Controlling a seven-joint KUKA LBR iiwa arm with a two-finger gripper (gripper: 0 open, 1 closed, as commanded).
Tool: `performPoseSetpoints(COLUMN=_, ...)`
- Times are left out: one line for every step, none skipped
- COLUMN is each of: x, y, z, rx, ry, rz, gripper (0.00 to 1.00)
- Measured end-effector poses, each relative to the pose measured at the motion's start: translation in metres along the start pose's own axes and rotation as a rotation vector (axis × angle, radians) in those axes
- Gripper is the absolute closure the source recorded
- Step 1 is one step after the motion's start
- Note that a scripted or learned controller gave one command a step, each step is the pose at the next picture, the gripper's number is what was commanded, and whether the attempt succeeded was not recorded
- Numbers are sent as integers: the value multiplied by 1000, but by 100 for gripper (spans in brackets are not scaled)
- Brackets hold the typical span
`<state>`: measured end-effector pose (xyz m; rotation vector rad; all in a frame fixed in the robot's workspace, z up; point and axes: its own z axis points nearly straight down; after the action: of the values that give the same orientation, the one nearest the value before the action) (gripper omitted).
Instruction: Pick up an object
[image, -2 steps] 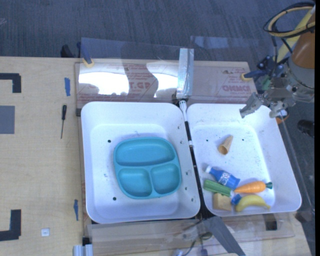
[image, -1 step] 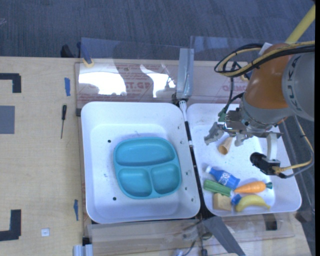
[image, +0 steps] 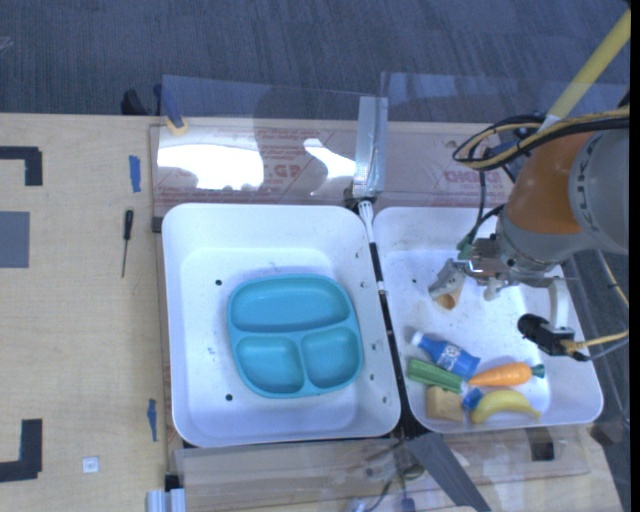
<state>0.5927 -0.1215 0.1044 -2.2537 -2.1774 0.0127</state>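
My gripper (image: 468, 289) hangs over the upper part of the right bin (image: 580, 405), its two fingers spread apart and open. A small tan object (image: 447, 298) lies on the bin floor right at the left fingertip, outside the gap. Nothing sits between the fingers. Lower in the same bin lies a cluster: a blue-and-white tube (image: 447, 353), a green vegetable (image: 433, 373), an orange carrot (image: 500, 375), a yellow banana (image: 505, 403) and a tan block (image: 440, 402). The cluster is well below the gripper.
The left bin (image: 190, 250) holds a blue three-compartment plate (image: 293, 333). A metal divider (image: 372, 150) rises behind the bins' shared wall. A black fitting with a yellow cable (image: 545, 333) hangs from the arm at the right bin's right side.
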Motion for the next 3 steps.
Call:
performPoseSetpoints(x=-3, y=-8, z=17, rx=-14, ry=3, rz=107, gripper=0)
performPoseSetpoints(x=43, y=58, z=-88, rx=-25, ry=3, rz=99, gripper=0)
performPoseSetpoints(x=88, y=58, z=-172, rx=-20, ry=-2, rz=-184, gripper=0)
